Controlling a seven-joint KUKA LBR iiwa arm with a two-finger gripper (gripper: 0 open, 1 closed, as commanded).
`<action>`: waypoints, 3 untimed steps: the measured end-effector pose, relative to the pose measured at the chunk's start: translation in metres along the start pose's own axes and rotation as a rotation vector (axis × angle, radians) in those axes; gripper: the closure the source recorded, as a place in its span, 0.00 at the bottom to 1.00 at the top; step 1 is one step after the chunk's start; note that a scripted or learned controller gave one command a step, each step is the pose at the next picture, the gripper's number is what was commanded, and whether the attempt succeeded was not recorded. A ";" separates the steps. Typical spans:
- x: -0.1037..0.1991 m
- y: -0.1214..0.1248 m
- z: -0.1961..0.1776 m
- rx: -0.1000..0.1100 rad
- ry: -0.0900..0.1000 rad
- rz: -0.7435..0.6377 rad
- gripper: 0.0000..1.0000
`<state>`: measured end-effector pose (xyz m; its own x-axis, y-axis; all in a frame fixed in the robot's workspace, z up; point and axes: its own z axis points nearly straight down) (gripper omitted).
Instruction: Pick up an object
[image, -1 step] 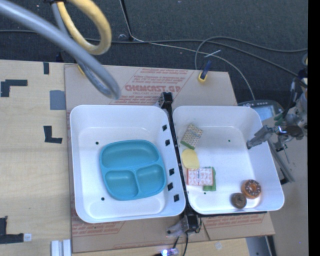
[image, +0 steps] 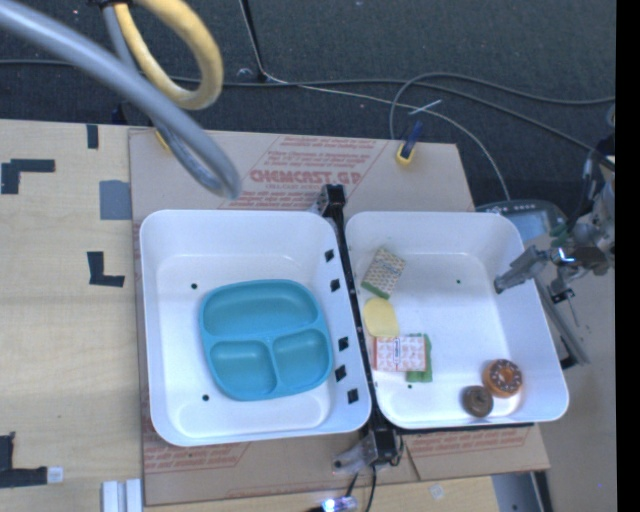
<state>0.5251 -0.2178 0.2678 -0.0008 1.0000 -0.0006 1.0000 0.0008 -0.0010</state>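
Standing at the bench, I see the gripper (image: 512, 272) poised over the right rim of the right bin (image: 455, 235), at the end of the arm reaching in from the right. Whether it is spread or pressed together I cannot tell from here; nothing is visibly caught in it.

The things to choose from all lie in that right bin. Near the divider sits a small speckled packet (image: 384, 270), tilted, and just below it a yellow piece (image: 380, 318). Below that lies a flat red-and-white packet (image: 399, 352) with a green edge. In the lower right corner a frosted doughnut (image: 503, 377) sits touching a smaller brown doughnut (image: 478, 401). The left bin (image: 170, 240) holds a blue divided tray (image: 265, 337).

My judgement is that the approach is only beginning. To do it well, the arm should settle on one piece that stands free of its neighbours. The speckled packet looks the most isolated, though it sits close to the bin wall, which could crowd one side of the gripper. The two doughnuts touch, so closing on one may nudge the other away. The flat packet offers little height to catch. Coming straight down, centred over the chosen piece, gives the best chance.
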 end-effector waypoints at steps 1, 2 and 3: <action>0.001 -0.003 0.064 0.005 0.001 0.000 0.00; 0.001 -0.001 0.107 0.003 0.001 0.000 0.00; 0.003 0.000 0.172 0.005 0.002 -0.001 0.00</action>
<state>0.5254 -0.2154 0.0960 -0.0014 1.0000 0.0009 1.0000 0.0014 -0.0061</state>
